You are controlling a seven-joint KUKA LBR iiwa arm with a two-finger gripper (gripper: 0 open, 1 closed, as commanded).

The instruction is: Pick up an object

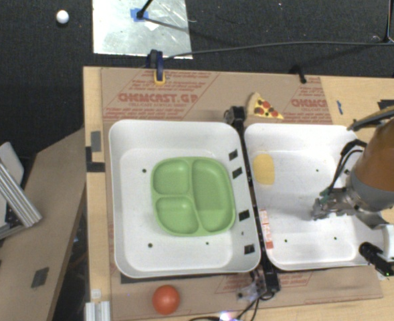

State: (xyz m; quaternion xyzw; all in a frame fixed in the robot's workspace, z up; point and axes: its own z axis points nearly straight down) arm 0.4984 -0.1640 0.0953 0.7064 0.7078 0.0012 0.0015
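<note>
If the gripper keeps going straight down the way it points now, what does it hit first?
Most likely the bare white floor of the right bin. The gripper points down over it, with nothing visible beneath. The yellow piece lies well off to the side. Height above the floor is hard to judge.

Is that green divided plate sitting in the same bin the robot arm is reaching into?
No, the green plate lies in the left bin, while the gripper is over the right bin.
</note>
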